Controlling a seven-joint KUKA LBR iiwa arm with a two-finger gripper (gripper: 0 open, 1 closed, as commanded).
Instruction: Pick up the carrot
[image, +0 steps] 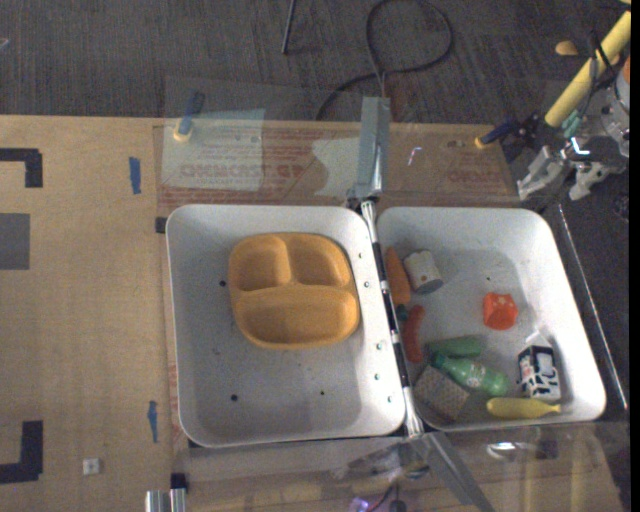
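carrot (398, 276) lies against right bin's (560, 262) left wall, awkward for grasping | end effector (560, 170) parked off-bin, grip state unreadable

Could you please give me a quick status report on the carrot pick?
Gripper up at far right, off the bins. Carrot lying against right bin's left wall, untouched. Small cup close beside it.

Dim, soft, slightly blurred overhead lighting

Carrot (398, 276) tight against bin wall (383, 290), grey cup (424, 270) just beside, open above.
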